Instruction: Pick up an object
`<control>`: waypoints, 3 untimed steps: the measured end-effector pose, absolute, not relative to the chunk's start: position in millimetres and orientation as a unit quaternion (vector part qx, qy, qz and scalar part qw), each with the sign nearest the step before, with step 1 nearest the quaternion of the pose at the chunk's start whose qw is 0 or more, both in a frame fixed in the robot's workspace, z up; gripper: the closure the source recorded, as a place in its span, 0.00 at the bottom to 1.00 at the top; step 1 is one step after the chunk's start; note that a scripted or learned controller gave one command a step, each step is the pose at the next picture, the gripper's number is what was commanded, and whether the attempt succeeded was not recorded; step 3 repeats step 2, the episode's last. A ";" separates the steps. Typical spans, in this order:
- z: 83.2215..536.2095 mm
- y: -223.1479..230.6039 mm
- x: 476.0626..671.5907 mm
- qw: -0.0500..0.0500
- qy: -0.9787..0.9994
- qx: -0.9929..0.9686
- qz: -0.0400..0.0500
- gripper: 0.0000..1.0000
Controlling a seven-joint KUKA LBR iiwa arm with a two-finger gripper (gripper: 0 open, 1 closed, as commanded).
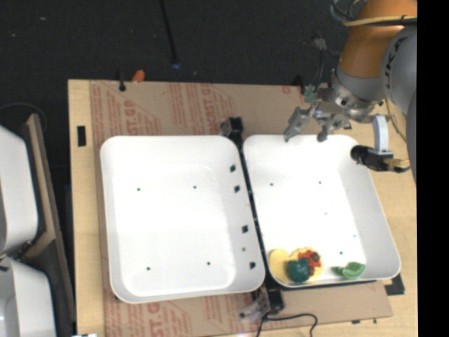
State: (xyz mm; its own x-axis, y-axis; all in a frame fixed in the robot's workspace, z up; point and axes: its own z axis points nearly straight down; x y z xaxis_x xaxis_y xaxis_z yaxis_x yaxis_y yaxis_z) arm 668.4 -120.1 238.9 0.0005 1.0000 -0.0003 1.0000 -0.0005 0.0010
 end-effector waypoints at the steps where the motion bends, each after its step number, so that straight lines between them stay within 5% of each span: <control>1: 280.9 -88.6 608.3 0.002 0.708 0.707 0.002 0.00; 2: 301.6 -78.6 525.4 0.001 0.707 0.707 0.001 0.00; 3: 301.6 -78.6 525.4 0.001 0.707 0.707 0.001 0.00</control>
